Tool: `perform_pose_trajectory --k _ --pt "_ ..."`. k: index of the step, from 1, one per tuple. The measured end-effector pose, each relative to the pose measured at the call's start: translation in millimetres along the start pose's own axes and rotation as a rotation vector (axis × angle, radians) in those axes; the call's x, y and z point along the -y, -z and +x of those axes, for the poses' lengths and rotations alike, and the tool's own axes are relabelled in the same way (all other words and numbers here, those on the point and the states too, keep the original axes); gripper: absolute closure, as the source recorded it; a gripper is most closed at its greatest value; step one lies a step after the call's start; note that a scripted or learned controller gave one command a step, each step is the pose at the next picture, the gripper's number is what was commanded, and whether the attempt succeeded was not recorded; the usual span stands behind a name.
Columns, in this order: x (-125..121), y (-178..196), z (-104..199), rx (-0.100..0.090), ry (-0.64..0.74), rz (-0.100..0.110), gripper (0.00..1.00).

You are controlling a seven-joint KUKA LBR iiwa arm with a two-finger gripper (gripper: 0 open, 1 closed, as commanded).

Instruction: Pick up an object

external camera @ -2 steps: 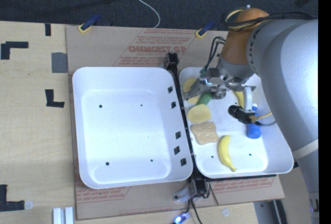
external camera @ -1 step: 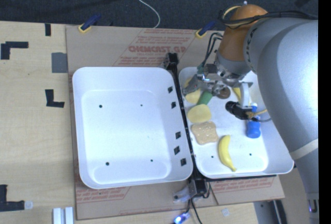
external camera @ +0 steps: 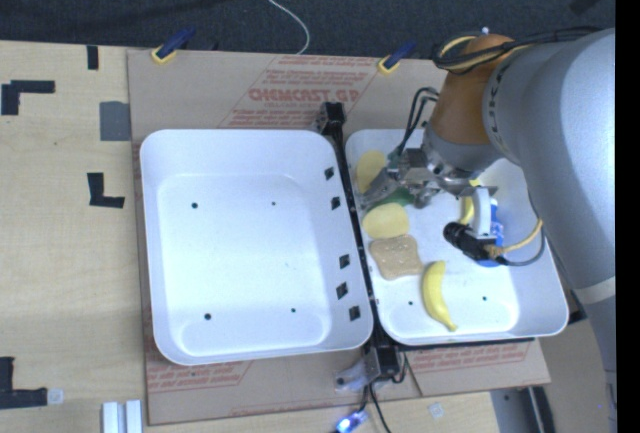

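Grey casing under an orange band [external camera: 462,111] marks the wrist, angled down into the far left corner of the right bin [external camera: 505,293], with the claw [external camera: 408,183] low among the toy food there. Whether the claw is spread or pressed together I cannot tell, since its tip is muddled with the clutter, and I see nothing plainly pinched in it. Just to its left is a small green scrap [external camera: 388,188], touching it or nearly so. Beyond that, by the bin's left wall, sits a pale yellow piece [external camera: 371,167], which I take to be the thing it is after. The step in hand looks to me like the reach onto that piece, with the lift not yet done. The piece is a stubby oval, its long axis running roughly far to near, so the next move calls for the claw to shift left over it, close across its short width and rise straight up, clear of the wall. Nearer lies a brighter yellow lump [external camera: 386,221], longer left to right, then a tan slice of toast [external camera: 396,257] against its near side. A banana [external camera: 437,295] lies a little apart, running far to near, its lower tip swinging right. The left bin [external camera: 240,261] sits alongside — white, shallow, well out of the claw's business.
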State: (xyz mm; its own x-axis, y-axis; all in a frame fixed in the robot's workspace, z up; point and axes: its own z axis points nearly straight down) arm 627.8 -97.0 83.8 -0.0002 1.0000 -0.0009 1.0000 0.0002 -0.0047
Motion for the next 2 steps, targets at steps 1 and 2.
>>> perform_pose_trajectory --k 1,2 --pt "-41.7 0.6 2.6 -0.001 0.003 -0.005 0.0" --pt "25.3 0.4 -14.1 -0.001 -0.002 0.001 0.0"
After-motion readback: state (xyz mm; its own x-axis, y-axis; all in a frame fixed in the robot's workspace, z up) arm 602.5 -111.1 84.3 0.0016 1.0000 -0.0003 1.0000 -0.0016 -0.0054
